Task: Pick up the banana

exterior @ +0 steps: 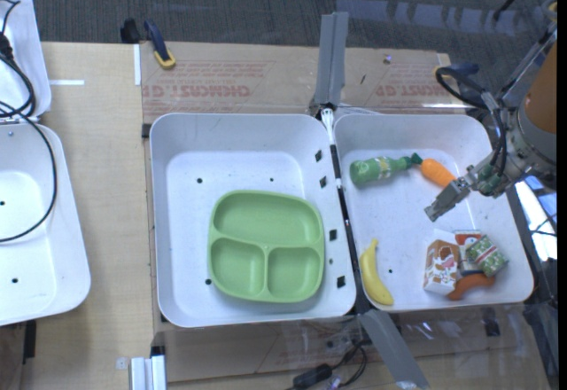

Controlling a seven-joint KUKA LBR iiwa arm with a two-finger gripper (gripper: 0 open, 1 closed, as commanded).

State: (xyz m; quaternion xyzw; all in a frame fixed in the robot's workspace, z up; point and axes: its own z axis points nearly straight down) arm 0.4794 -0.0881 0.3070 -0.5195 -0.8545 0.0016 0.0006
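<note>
Banana (376,274) not yet picked: it lies at the right bin's (518,229) seven o'clock corner, against the left wall. Your gripper (436,210) hangs mid-bin, well apart, at the banana's two o'clock; finger state, cannot tell. Reach, descent and grasp all remain.

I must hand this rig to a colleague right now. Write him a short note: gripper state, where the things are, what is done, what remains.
Gripper: over the right bin, near its middle, nothing between its fingers; open or shut is not readable.
Banana: lying in the right bin, at its front left corner, untouched.
Also in the right bin: green bottle and carrot at the back, small cartons at the front right.
Left bin: holds a green divided plate.
Done: nothing yet.
Left: move to the banana, grasp it, lift it.
</note>
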